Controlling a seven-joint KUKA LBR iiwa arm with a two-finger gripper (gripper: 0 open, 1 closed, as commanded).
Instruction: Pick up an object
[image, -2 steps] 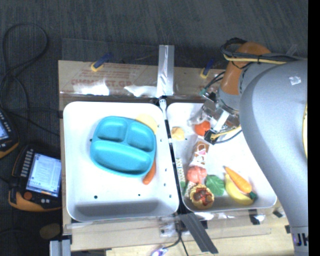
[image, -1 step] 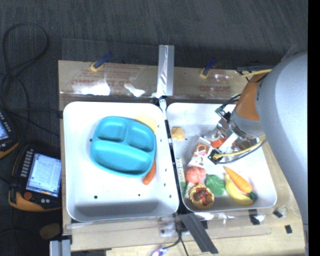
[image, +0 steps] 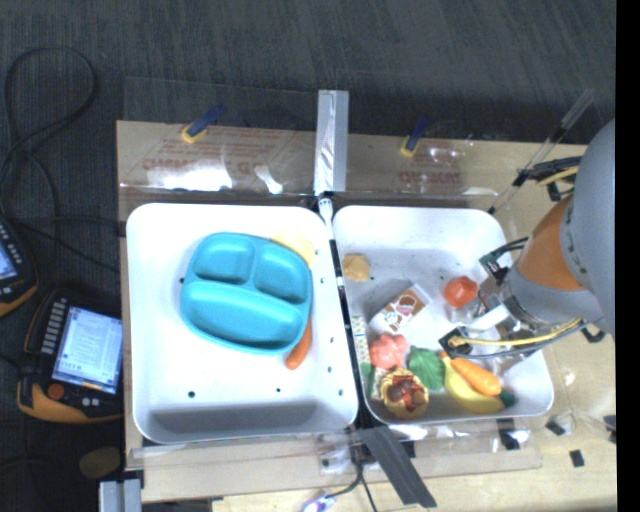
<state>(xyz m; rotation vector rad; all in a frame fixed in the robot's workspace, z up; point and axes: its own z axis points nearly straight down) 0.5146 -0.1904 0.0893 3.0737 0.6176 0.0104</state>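
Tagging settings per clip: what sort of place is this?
Likely a robotics lab bench, not a kitchen: a toy tomato and blue divided plate lie in white bins, with a control pendant on the carpet.

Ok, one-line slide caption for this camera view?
Arm over the right bin of toy food; blue divided tray lies in the left bin.

Overhead cam, slanted, both bins (image: 230, 395)
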